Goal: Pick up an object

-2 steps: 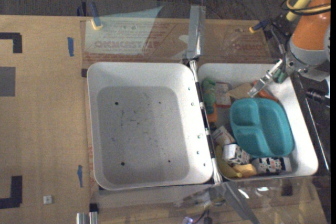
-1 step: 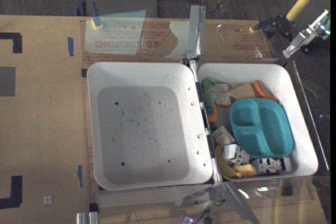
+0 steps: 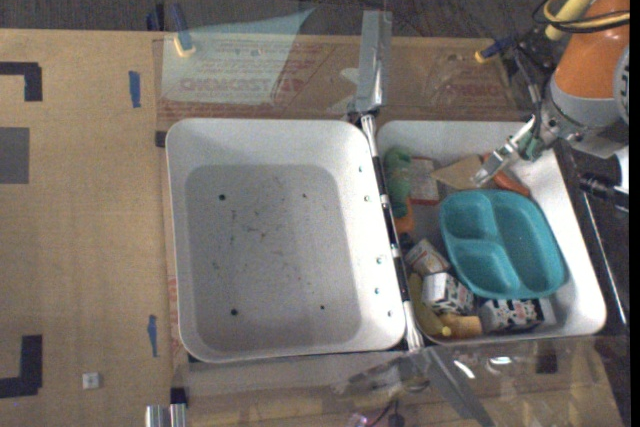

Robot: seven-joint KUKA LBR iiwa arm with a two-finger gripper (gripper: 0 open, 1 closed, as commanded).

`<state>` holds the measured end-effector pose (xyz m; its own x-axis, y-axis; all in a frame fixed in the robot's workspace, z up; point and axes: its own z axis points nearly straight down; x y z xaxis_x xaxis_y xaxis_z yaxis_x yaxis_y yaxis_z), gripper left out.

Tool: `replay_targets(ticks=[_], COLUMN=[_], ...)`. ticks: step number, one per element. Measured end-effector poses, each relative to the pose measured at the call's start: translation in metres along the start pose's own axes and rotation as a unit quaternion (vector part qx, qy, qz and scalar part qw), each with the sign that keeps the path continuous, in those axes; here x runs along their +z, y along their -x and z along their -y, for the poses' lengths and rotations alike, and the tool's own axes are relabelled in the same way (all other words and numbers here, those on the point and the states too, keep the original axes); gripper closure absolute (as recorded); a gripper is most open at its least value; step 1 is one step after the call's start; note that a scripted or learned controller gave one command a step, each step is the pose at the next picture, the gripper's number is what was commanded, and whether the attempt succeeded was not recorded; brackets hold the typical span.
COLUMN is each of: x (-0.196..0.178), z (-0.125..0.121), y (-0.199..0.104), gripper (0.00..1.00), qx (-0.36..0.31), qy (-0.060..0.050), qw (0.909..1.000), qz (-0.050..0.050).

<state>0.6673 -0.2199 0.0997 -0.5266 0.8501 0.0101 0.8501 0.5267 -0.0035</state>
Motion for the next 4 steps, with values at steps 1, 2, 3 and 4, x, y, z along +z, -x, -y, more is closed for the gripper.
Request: replay_targets(ticks=[1, 2, 3, 4], x=[-0.014, -0.012, 0.001, -0.013], z=[-0.004, -0.002, 0.0, -0.004], y=[0.002, 0.0, -0.001, 0.002], gripper=[1.0, 0.0, 0.0, 1.0], qx=[-0.001, -0.001, 0.011, 0.01], qy=[0.006, 0.002, 0.0, 0.006], qw=[0.9999, 1.0, 0.9999, 0.9999], qz=[0.008, 0.003, -0.002, 0.008])
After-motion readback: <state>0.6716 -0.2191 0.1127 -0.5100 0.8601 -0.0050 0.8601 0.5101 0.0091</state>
